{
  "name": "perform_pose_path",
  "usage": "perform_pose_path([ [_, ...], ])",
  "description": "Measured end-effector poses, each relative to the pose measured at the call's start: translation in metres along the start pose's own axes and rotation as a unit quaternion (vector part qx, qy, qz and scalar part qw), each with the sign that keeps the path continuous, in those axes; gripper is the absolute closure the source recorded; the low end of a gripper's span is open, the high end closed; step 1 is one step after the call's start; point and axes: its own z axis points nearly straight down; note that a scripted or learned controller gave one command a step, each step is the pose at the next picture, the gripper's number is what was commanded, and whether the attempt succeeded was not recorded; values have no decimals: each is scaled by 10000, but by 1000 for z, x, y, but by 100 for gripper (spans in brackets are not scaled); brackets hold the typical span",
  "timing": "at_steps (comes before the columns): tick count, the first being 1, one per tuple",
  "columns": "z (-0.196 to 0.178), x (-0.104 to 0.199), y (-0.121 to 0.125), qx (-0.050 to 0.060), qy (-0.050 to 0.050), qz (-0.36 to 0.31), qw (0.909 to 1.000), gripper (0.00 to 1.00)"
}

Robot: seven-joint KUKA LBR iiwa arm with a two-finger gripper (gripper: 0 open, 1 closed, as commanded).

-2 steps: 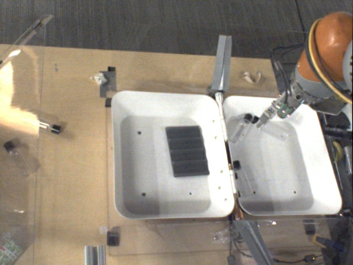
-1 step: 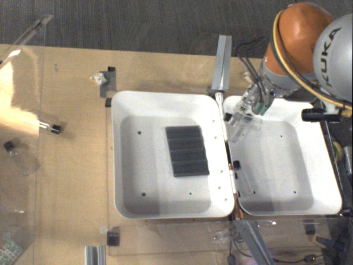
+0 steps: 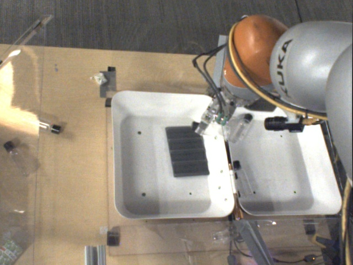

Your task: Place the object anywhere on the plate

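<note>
- The two bins [image 3: 127, 164] look like smooth white plastic with a slight sheen.
- The dark plate [image 3: 187, 150] in the left bin is matt and ribbed across its top.
- The bench [image 3: 60, 192] looks like pale, smooth wood.
- The arm [image 3: 314, 59] has a smooth grey shell with a soft gloss; its orange band [image 3: 253, 43] is shiny.
- The floor [image 3: 138, 10] beyond looks like rough grey carpet.

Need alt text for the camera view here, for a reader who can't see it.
A grey arm with an orange band reaches in from the right, its tool hanging over the top right corner of a dark ribbed plate lying flat in the left white bin. A second white bin sits beside it on the wooden bench.
</note>
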Motion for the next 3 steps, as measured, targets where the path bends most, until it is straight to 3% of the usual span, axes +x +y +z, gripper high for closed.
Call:
perform_pose_path([
  [1,-7,32,51,-5,0,-1749,9846,100],
  [2,38,49,128,-11,6,-3859,9225,100],
  [3,-11,58,181,-24,-11,-5591,8291,100],
])
